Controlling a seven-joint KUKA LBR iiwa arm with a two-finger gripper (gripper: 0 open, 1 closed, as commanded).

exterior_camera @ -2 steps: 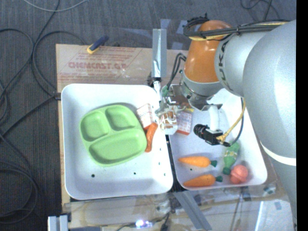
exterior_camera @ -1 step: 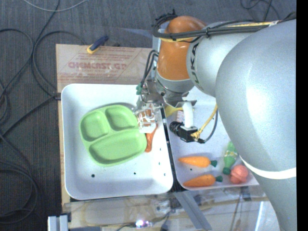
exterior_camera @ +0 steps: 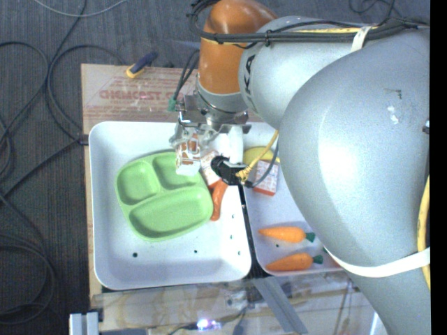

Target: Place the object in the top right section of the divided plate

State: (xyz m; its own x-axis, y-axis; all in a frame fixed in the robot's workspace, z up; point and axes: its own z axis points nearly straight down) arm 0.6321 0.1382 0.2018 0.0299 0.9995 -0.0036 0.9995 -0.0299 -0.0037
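The tool (exterior_camera: 190, 152) hangs over the top right section of the green divided plate (exterior_camera: 165, 199); whether it grips anything cannot be told. That section looks unfilled, so placement seems unfinished.

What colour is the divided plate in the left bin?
Light green. The divided plate shows plainly in the camera view, lying in the left white bin.
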